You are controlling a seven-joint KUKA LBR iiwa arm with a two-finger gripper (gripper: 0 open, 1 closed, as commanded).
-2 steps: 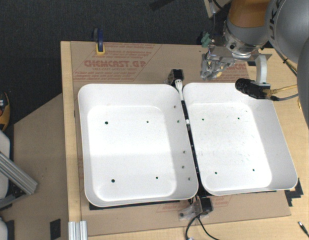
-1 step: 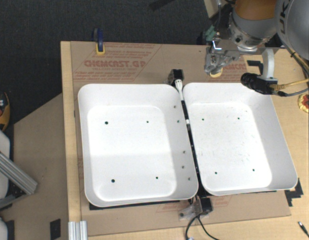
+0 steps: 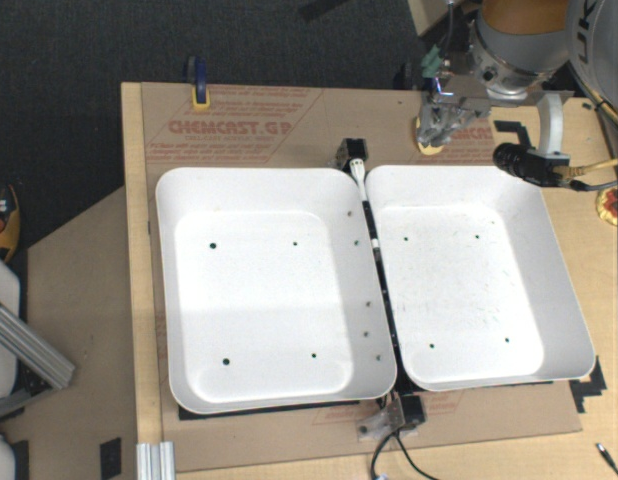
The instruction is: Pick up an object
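Observation:
My gripper hangs high over the bench's back edge, just beyond the far left corner of the right bin. Its fingers point down and are closed on a small tan, rounded object that shows at their tips. The arm's grey wrist and orange band fill the top right corner. The left bin lies to the left of the gripper and nearer the camera.
Both white bins sit side by side on a brown board. A black clip joins them at the back, and another sits at the front. A blue clamp stands at the back left. Black fittings lie right of the gripper.

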